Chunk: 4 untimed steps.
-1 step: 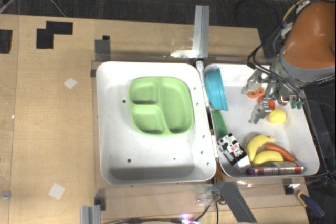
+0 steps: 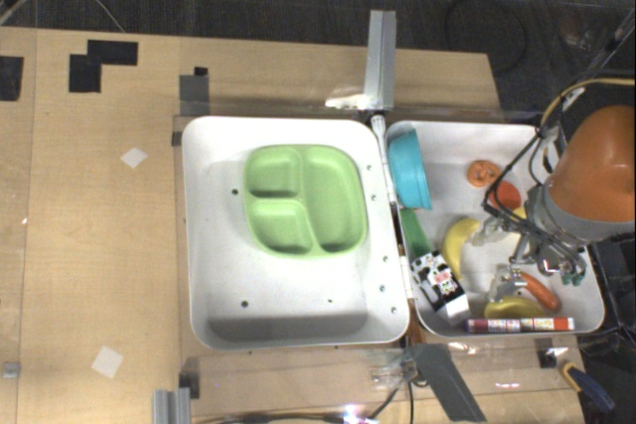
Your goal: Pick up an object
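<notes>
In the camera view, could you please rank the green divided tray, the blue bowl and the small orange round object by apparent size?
1. green divided tray
2. blue bowl
3. small orange round object

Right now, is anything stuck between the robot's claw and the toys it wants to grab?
Nothing visible blocks it. The gripper hangs low inside the right bin, right over the yellow banana and orange carrot. Its own body hides what lies directly beneath it.

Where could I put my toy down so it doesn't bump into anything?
Best spot: the left bin, on the bare white floor around the green tray, mostly its front strip and left side. The right bin is crowded with the blue bowl, banana, marker and gripper.
</notes>
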Tool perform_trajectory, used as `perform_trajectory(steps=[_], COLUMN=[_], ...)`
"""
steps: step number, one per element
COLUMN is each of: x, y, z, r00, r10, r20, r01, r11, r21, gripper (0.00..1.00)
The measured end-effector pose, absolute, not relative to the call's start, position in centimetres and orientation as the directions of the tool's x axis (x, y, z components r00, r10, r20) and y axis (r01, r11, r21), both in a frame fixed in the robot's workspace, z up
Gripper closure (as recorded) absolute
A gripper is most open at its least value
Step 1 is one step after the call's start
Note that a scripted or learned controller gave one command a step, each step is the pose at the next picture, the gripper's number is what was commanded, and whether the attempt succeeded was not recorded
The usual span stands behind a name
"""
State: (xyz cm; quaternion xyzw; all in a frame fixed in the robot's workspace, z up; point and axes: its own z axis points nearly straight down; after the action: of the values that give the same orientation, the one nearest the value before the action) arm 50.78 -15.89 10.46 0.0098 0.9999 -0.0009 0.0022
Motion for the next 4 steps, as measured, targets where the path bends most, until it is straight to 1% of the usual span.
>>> perform_trajectory(steps=[1,2,3,4], x=[49.4,56.6,58.5,59.0], y=[-9.0,-16.4,-18.3,-18.2], z=[9.2,14.5,8.9,10.4], r00=[-1.0,-1.0,-0.976,-0.977], r10=[-0.003,0.006,0.216,0.209], r20=[-0.025,-0.016,-0.014,-0.03], r01=[-0.003,0.006,0.216,0.21], r11=[1.0,1.0,0.976,0.978], r21=[-0.005,-0.005,0.001,-0.001], gripper=[0.0,0.0,0.0,1.0])
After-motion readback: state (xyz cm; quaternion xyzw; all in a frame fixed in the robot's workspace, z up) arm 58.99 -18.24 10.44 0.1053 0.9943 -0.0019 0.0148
